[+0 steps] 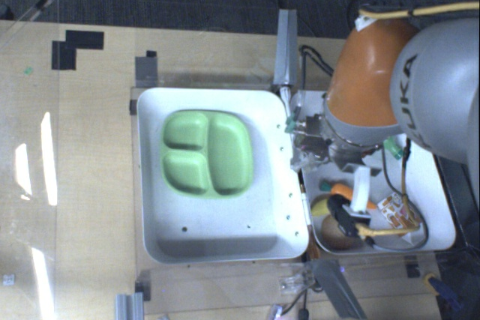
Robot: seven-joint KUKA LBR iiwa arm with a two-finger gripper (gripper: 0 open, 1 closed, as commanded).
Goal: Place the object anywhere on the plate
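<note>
Camera view: the green plate [208, 152], split into three compartments, is lying in the left bin [225, 247], toward its 11 o'clock side; the grey arm [420, 86] is hanging over the right bin [442, 230], covering its 12 o'clock half; the gripper [315, 148] is sitting near that bin's 10 o'clock corner, and whether it is apart or together cannot be told; an orange object [341, 191], a yellowish round object [321, 206] and a brown object [336, 237] are lying clustered at the right bin's 7 o'clock corner, a patterned packet [395, 212] at their 3 o'clock; the bin walls are standing between them and the plate.
</note>
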